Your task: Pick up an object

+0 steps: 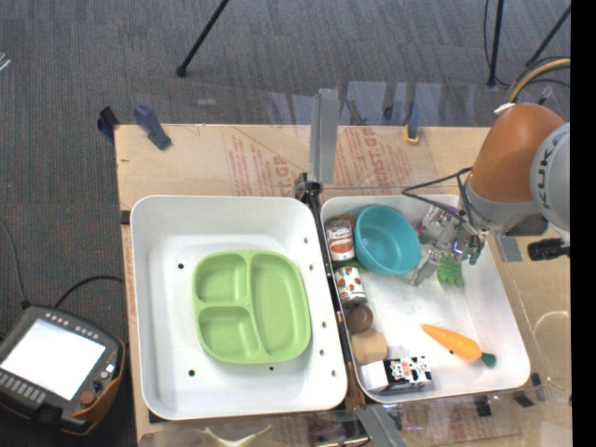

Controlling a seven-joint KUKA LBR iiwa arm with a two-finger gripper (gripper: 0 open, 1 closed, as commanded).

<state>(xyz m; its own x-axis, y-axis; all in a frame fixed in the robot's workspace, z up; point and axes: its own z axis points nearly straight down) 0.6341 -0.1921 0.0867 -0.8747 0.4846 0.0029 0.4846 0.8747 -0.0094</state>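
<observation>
Arm (521, 170) reaching into the right bin (498, 329)

Left bin (158, 250) has a green tray (251, 305). The hand (445, 252) sits low by the teal bowl (386, 240) and a green thing (451, 272); can't tell its grip. Carrot (453, 343) lies nearer the front.

Red mirrored lettering on the bench board (368, 152) and "KU" on the arm (540, 170).

Right bin: obstacles along left wall, open floor mid-right.
Blue bowl (387, 238), cans (345, 261), carrot (454, 343) ring bare white floor (410, 310).
</observation>
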